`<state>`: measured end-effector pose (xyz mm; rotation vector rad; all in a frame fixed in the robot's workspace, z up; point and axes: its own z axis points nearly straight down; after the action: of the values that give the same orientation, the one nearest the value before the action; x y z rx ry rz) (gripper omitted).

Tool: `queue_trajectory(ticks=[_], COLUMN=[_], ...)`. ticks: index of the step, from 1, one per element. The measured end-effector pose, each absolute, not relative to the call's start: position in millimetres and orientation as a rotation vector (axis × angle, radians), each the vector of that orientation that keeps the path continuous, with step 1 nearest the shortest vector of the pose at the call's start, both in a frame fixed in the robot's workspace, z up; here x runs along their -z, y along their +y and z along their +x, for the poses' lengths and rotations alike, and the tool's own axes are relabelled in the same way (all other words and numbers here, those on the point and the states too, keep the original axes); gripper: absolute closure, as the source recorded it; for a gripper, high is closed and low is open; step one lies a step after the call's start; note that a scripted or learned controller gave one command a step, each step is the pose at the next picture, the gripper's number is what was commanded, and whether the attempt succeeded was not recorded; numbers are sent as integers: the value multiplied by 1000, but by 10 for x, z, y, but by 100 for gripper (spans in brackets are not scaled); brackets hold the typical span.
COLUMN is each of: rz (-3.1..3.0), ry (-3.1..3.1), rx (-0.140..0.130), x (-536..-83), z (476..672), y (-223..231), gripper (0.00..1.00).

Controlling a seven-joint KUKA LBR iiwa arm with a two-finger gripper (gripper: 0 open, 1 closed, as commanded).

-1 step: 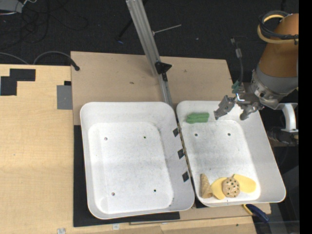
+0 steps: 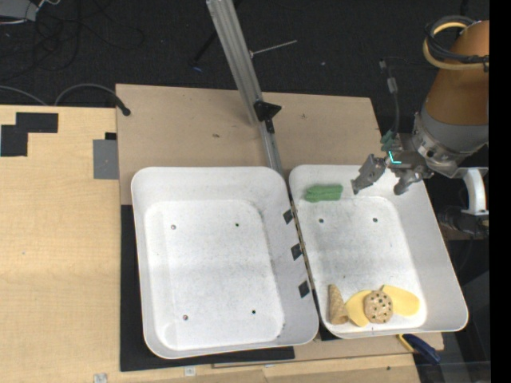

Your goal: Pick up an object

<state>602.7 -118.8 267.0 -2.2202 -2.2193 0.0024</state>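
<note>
Arm: the grey KUKA arm [image 2: 453, 94] with its orange band is seen reaching in from the right, its wrist held above the far right corner of the right bin.
Gripper: the gripper [image 2: 387, 180] is seen with its two fingers spread apart, one fingertip over the far rim of the right bin and the other just beyond that rim to the right; nothing is seen between them.
Right bin: a shallow white bin [image 2: 435, 250] is seen on the right of the bench, its inner edge touching the left bin along a line of black clips.
Green object: a small flat green block [image 2: 323, 192] is seen lying in the far left corner of the right bin, just left of the gripper and apart from it.
Near-corner cluster: a yellow banana-shaped piece [image 2: 403, 301], a round tan cookie with dark spots [image 2: 378, 306] resting on it, and a tan cone-shaped piece [image 2: 337, 304] just to the left are seen grouped at the near edge of the right bin, well apart from the gripper.
Left bin: a second shallow white bin [image 2: 152, 246] is seen beside the first, with only small dark dots marked on its floor.
Metal rail: a grey extruded rail [image 2: 239, 62] is seen slanting from the top of the view down to the seam between the bins.
Bench: a tan board [image 2: 184, 126] is seen under both bins.
</note>
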Motion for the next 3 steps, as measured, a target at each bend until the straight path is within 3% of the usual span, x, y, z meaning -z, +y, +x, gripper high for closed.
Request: queue_trajectory(ticks=[3], rz=[-2219], ry=[-2214], rx=[-7], x=[-1110], z=[6116], y=[-1125], gripper=[0])
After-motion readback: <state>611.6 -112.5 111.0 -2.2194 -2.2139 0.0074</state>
